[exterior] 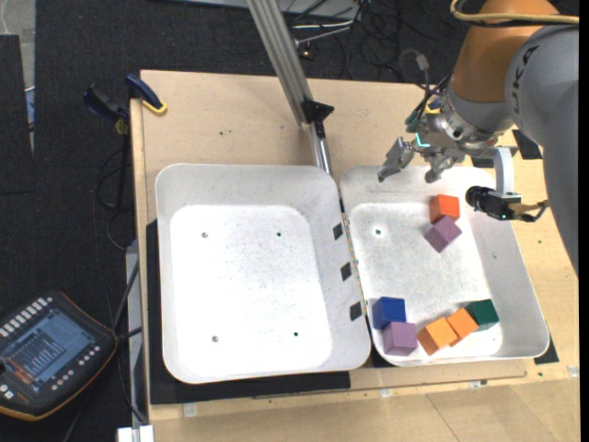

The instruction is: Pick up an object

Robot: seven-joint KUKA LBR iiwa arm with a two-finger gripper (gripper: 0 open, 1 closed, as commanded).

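My gripper hangs over the far edge of the right bin, its two grey fingers spread apart with nothing between them. An orange block and a purple block lie just right of and nearer than the gripper. Along the bin's near side sit a blue block, a purple block, two orange blocks and a green block.
The left bin lies beside the right one. A slanted metal pole ends at the bins' far junction. A clamp sits at the bench's far left corner, a teach pendant off the bench's left.
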